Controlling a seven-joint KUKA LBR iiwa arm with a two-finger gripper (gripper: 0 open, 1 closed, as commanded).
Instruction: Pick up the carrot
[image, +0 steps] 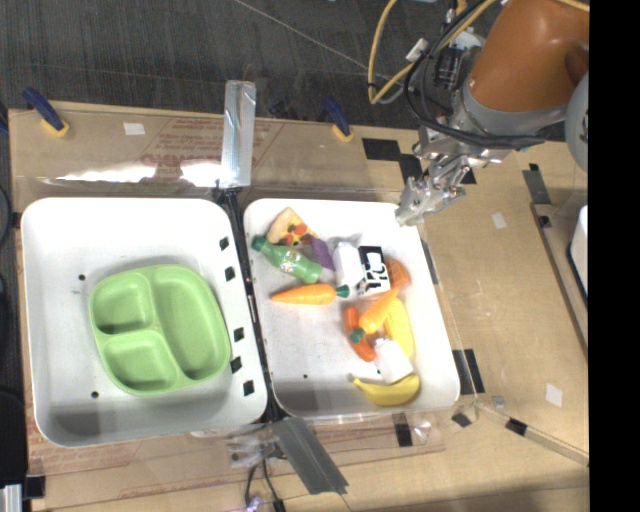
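Observation:
The carrot (305, 295) is orange with a green stem end and lies flat in the middle left of the right bin (300, 385), pointing left. My gripper (418, 203) hangs over the bin's far right corner, up and to the right of the carrot and well apart from it. Nothing shows between its fingers, and its tips are too small to read.
Around the carrot lie a green bottle (289, 259), a pizza slice (290, 228), a white carton (361, 269), a small orange piece (372, 315), a banana (388, 390) and other toys. The left bin (50, 270) holds a green divided plate (158, 327).

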